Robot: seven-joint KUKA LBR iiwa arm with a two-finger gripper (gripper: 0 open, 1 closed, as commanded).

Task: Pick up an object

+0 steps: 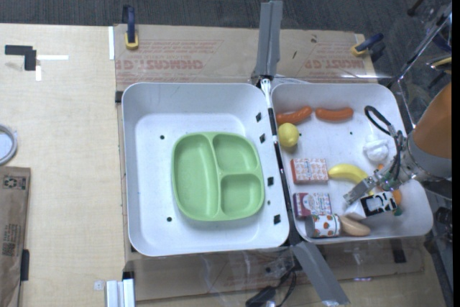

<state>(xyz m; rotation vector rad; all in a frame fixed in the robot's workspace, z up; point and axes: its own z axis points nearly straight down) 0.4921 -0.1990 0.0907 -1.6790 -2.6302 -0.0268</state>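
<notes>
Claw (366, 192) low in right bin (402, 101), just beside banana (348, 172); can't tell its state. Approach step; next needs centring, then closing.

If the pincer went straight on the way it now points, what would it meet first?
The pincer points down-left over the right bin. First in that line is probably the bread roll or the small can; depth is unclear.
</notes>
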